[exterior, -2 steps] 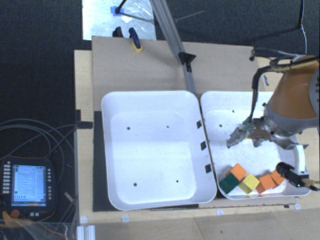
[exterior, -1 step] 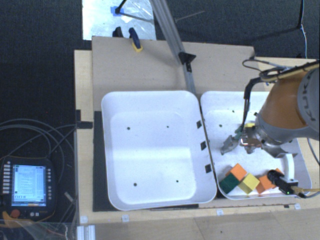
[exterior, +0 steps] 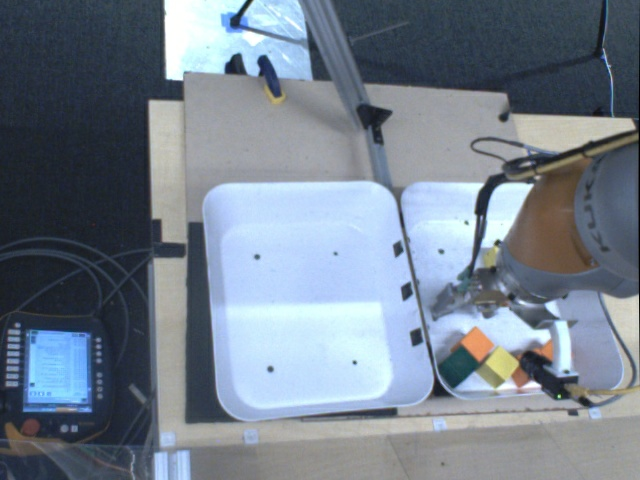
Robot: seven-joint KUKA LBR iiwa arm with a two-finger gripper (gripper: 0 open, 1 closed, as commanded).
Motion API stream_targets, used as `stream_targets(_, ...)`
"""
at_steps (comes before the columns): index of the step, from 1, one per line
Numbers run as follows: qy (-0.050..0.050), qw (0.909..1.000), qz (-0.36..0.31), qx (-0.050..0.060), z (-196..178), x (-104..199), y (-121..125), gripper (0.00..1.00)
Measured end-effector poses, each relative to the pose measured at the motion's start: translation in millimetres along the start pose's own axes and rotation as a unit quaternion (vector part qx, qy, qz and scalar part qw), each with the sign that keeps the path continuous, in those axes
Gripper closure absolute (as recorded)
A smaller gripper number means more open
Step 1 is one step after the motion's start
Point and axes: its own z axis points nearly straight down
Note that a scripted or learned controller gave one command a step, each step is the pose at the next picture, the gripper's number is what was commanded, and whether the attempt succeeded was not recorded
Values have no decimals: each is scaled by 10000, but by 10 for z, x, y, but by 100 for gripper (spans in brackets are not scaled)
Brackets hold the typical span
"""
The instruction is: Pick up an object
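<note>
Camera view: the arm (exterior: 585,223) reaches in from the right over the right bin (exterior: 440,218).
Gripper (exterior: 462,298): hangs low above the bin floor; whether it is released or clenched I cannot tell, and nothing shows between its tips.
Blocks: an orange block (exterior: 477,343), a dark green block (exterior: 457,367) and a yellow block (exterior: 497,368) huddle touching at the bin's near edge, just beside the gripper, likely the pick's target.
Left bin (exterior: 300,298): bare white floor.
</note>
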Motion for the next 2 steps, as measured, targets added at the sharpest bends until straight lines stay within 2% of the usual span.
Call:
stream_targets(1, -2, 10000, -7, -30, -128, -4, 17, 100)
stream_targets(2, -9, 10000, -8, -46, -567, -12, -7, 100)
